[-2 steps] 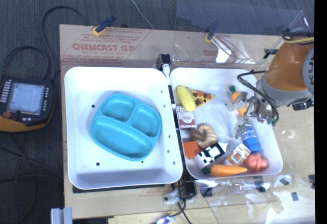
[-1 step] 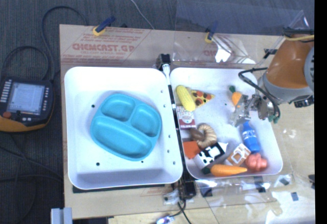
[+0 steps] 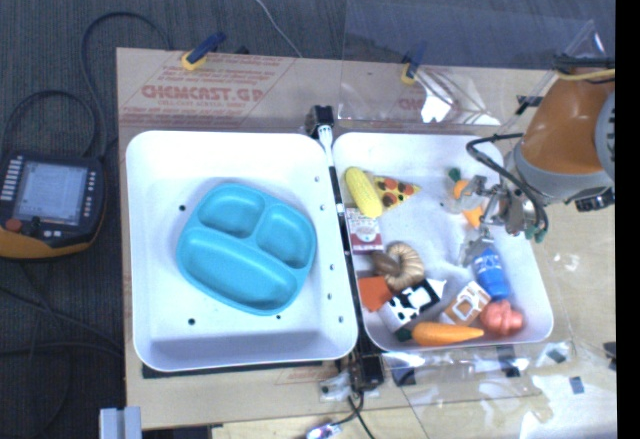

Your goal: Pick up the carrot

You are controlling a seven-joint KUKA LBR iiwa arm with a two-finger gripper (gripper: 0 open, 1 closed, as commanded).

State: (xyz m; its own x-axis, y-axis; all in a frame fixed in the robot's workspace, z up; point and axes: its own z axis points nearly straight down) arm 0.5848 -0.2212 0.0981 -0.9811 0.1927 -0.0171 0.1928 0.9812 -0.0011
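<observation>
A: What is sitting in the left bin (image 3: 150, 227)?
B: A blue divided tray (image 3: 247, 245) is lying there.
A: And the carrot (image 3: 447, 334)?
B: It is lying along the near edge of the right bin (image 3: 420, 152), just left of a pink toy (image 3: 503, 319).
A: Is the gripper (image 3: 482, 227) holding it?
B: No, it is hovering farther back, over a blue bottle (image 3: 490, 274); its fingers are standing spread, gripping nothing.

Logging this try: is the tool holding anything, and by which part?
Cannot be told. The tool sits above the blue bottle; the carrot lies apart at the bin's near edge.
</observation>
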